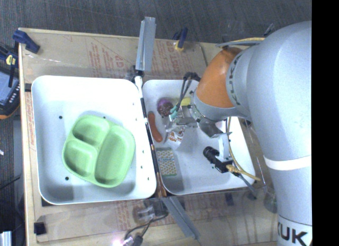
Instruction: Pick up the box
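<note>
You are looking down on a plywood surface carrying two shallow, glossy white plastic bins with rounded corners. The left bin holds a pale green, three-compartment plate of smooth moulded plastic, lying flat near its middle. In the right bin, the box sits flat against the left wall, towards the near edge; it is a small rectangular pack whose top face shows a fine green-and-tan checked print. Further along that same wall lies a slim, reddish-brown sausage-shaped item, and beyond it a small rounded purple object with a yellowish piece beside it. The end effector hangs over the middle of the right bin, near a small white-and-red item, apart from the box; you cannot tell from here how its fingers are set. The smooth grey arm with its orange band covers the bin's right side.
</note>
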Motion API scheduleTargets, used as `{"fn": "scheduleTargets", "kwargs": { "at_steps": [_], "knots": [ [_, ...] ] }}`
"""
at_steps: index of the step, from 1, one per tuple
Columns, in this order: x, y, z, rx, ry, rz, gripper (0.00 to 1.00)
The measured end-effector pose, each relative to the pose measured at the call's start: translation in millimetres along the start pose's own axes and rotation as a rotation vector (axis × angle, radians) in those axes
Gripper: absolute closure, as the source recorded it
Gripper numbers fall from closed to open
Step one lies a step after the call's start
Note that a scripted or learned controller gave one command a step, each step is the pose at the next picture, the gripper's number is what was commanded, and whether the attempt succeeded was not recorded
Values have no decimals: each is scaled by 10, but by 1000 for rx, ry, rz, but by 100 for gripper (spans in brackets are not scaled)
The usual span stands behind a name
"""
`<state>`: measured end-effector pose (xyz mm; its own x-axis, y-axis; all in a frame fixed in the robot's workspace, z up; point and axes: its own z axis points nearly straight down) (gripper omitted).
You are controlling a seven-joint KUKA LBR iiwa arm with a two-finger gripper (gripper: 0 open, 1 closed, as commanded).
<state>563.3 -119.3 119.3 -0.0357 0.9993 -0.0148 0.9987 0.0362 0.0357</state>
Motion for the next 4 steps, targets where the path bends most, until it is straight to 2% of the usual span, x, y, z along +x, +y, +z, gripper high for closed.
{"fn": "scheduleTargets", "kwargs": {
  "at_steps": [1, 2, 3, 4],
  "knots": [
    [9, -5, 9, 2, 1, -1, 0],
    [-116, 654, 174, 11, 14, -10, 0],
    [-675, 19, -1232, 35, 17, -45, 0],
    [-9, -205, -745, 37, 20, -162, 0]
  ]
}}
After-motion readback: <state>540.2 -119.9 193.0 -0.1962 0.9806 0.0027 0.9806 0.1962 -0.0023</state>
